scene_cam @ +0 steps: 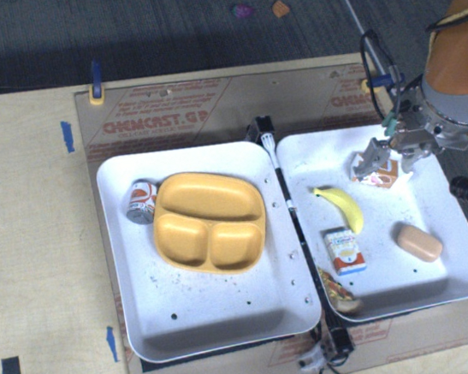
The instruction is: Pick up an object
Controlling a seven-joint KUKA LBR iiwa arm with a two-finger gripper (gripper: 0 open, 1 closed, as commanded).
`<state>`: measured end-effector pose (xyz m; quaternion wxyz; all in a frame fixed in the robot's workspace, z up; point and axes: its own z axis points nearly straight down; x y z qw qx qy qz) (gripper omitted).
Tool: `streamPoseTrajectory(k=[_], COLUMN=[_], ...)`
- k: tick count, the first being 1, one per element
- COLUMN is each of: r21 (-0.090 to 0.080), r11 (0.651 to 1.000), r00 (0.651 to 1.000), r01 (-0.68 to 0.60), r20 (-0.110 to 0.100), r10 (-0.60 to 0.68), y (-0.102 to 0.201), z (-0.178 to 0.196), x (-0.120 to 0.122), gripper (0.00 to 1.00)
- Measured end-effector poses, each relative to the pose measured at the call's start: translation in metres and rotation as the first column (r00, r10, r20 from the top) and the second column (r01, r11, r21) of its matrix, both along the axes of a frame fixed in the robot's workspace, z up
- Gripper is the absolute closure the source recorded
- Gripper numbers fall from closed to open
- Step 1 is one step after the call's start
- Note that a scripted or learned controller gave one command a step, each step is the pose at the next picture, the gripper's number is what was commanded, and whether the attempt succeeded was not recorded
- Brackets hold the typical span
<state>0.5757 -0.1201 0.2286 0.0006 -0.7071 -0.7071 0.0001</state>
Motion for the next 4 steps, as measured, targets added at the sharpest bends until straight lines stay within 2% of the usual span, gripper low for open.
streamPoseTrajectory(k=[1,2,3,4], r21=[-0.002,-0.007,-0.009,-0.01], r11=[1.0,1.0,1.0,1.0], r00=[1.0,1.0,1.0,1.0], r01=[0.001,0.003,0.004,0.004], r20=[0.004,0.022,0.031,0.031], r10=[-0.001,-0.003,-0.003,-0.004], y=[-0.007,0.024,0.024,0.023], z=[-0.13,-0.138,-0.126,-0.126], x=[-0.054,-0.091,-0.088,-0.088], gripper=[0.0,0.0,1.0,0.0])
